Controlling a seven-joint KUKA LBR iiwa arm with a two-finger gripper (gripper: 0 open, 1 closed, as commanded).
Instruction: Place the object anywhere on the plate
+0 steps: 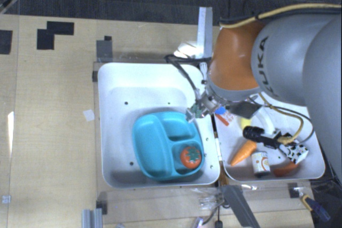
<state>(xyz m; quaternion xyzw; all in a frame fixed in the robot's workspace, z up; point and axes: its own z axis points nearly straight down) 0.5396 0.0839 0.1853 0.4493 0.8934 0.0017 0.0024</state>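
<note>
Wooden bench, two white bins: an orange ball [190, 156] is sitting in the blue plate [155, 149], so placement looks done; gripper [195, 110] is hovering, state unclear.

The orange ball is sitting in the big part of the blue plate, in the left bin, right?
Not quite. The camera view shows the orange ball in one of the small compartments of the blue plate, the one at its near right corner, not the big part. The plate does lie in the left bin.

The grey arm [299, 56] bears the letters "KUKA", partly visible.
</note>
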